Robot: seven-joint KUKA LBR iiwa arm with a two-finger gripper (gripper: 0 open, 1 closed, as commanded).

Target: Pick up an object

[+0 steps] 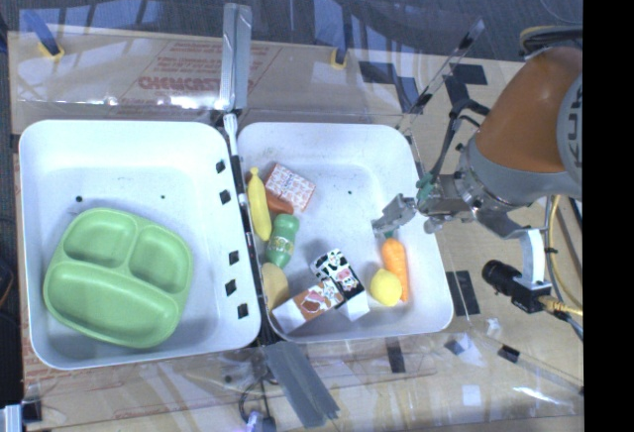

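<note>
Gripper (393, 219) poised in right bin (327, 138), just above carrot (395, 260) near lemon (385, 288); finger spread impossible to tell. Best to drop straight down, straddle carrot across its narrow width, avoid bin wall.

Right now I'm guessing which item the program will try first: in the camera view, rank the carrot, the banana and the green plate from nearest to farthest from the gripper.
Measured from the gripper:
1. Carrot, just below it in the right bin.
2. Banana, along the right bin's left wall.
3. Green plate, across in the left bin.
</note>
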